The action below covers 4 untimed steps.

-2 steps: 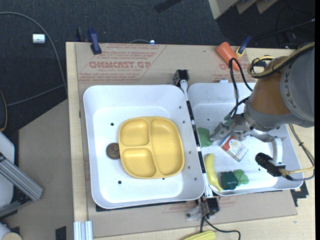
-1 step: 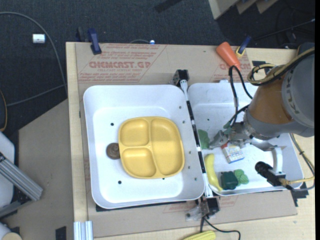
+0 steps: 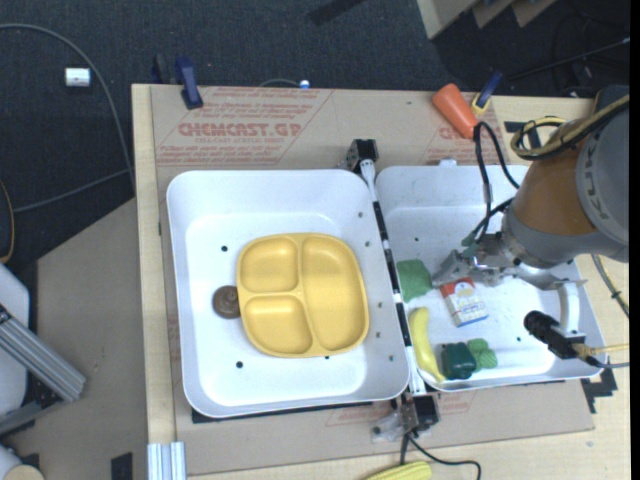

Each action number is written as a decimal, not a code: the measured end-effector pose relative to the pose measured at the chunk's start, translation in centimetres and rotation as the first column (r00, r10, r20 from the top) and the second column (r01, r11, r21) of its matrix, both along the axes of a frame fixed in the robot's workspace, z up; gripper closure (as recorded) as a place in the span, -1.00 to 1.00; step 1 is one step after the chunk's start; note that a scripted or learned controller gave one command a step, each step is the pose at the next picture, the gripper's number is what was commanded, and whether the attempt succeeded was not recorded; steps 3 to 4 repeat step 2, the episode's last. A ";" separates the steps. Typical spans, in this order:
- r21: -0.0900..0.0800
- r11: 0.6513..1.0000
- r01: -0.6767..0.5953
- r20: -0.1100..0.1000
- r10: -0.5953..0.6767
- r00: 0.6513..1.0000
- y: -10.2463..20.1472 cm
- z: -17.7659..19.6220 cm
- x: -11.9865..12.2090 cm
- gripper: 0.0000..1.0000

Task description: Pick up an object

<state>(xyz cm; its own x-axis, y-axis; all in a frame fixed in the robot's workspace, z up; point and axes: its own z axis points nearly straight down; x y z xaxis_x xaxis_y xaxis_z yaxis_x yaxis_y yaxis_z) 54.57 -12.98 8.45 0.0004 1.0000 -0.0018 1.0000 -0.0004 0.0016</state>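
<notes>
The arm's jaws (image 3: 468,268) sit low in the right bin (image 3: 440,190), just above a small red-and-white box (image 3: 464,301); whether they are released or clenched cannot be determined. A green block (image 3: 412,277) lies just left, a banana (image 3: 424,342) along the bin's near-left wall. The left bin (image 3: 200,218) holds a yellow divided plate (image 3: 302,294).

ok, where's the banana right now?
The banana lies in the right bin, along its left wall near the front corner. The dark green block sits just right of it, with the light green block further back.
</notes>
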 end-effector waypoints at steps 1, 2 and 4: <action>-0.001 1.000 -0.001 0.002 0.001 1.000 0.0 1.0 0.0 1.00; 0.003 1.000 -0.002 0.000 0.002 1.000 6.7 10.1 1.4 1.00; 0.003 1.000 -0.002 0.000 0.002 1.000 6.7 10.1 1.4 1.00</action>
